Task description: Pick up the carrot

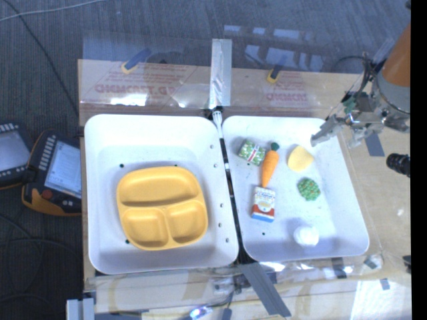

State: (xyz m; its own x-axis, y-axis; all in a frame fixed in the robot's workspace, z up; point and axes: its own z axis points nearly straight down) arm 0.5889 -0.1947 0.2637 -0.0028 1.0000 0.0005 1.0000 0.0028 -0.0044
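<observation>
The carrot (269,167), orange with a green top, lies in the right bin (347,225), in its upper left part, with the leafy end pointing away from the camera. My gripper (345,136) hangs over the bin's upper right edge, well to the right of the carrot and apart from it. Its fingers are spread open and nothing is between them. One fingertip (317,137) points toward a yellow rounded item (300,157).
Around the carrot lie a green-and-white packet (251,152), a small red-and-white carton (264,203), a green knobbly ball (308,189) and a white object (306,235). The left bin (100,152) holds a yellow divided plate (161,205). A handheld pendant (53,172) lies off the bench at left.
</observation>
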